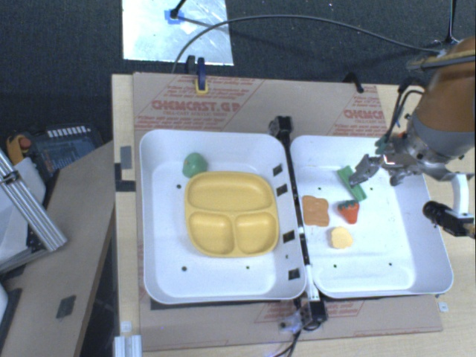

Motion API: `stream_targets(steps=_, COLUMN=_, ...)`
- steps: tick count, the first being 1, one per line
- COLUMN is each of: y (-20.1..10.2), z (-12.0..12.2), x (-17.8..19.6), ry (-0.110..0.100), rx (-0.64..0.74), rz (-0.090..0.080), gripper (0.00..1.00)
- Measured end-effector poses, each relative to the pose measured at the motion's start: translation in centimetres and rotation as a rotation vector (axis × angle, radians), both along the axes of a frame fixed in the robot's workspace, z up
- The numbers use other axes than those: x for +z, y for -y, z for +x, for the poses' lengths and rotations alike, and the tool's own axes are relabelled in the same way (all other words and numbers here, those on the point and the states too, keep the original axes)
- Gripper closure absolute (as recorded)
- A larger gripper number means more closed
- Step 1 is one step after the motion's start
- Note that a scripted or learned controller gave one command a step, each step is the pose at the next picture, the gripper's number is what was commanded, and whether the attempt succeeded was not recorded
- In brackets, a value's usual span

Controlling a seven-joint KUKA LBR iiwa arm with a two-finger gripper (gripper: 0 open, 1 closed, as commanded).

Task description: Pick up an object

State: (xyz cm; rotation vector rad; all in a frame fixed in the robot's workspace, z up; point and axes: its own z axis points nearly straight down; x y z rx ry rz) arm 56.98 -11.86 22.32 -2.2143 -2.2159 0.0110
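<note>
In the right bin [416,266] lie a green stick-shaped piece [350,183], a red piece with a green top [349,211], a flat orange-brown slice [315,210] and a small yellow round piece [341,238]. My gripper [378,168] hangs over the right bin's upper middle, just right of and above the green stick's far end. Whether it touches the stick cannot be made out. Nothing is seen held in it. The arm's orange band [450,95] rises at the right.
The left bin [160,199] holds a yellow divided plate [229,212] and a small green round piece [195,164] at the plate's upper left. A black divider [291,207] runs between the bins. A cable crosses behind the bench.
</note>
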Motion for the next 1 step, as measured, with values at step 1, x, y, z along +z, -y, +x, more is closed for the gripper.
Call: stream_targets(steps=1, y=-0.03, z=0.26, x=0.68, ry=0.012, rx=0.003, rz=-0.001, gripper=0.0)
